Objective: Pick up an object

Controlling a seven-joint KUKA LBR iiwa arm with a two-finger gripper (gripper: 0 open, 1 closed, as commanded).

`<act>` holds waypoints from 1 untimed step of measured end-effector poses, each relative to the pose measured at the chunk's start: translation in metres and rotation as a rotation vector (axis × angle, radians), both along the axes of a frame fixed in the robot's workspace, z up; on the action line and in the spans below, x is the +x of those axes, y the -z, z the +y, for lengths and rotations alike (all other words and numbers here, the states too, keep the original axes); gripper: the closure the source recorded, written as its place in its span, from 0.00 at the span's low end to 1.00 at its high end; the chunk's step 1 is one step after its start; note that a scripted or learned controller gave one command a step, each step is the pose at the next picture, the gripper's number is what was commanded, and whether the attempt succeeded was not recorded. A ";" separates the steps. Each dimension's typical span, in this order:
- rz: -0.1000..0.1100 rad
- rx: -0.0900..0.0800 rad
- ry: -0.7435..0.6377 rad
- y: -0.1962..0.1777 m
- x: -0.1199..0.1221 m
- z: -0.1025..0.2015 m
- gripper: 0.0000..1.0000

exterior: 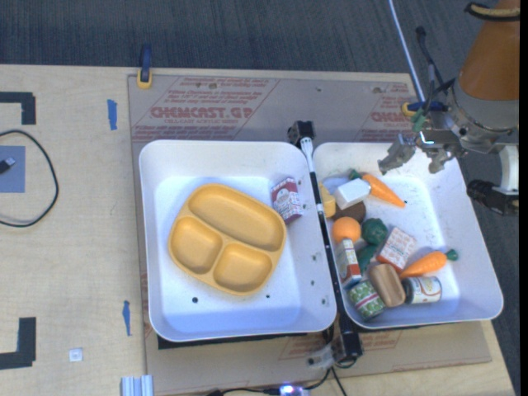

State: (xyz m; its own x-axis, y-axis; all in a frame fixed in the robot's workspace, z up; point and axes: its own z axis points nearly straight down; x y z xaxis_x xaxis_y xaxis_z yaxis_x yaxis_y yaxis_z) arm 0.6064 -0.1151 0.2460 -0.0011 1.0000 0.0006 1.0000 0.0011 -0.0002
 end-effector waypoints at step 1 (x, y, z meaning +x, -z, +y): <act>0.001 0.000 0.002 0.125 -0.062 -0.001 0.00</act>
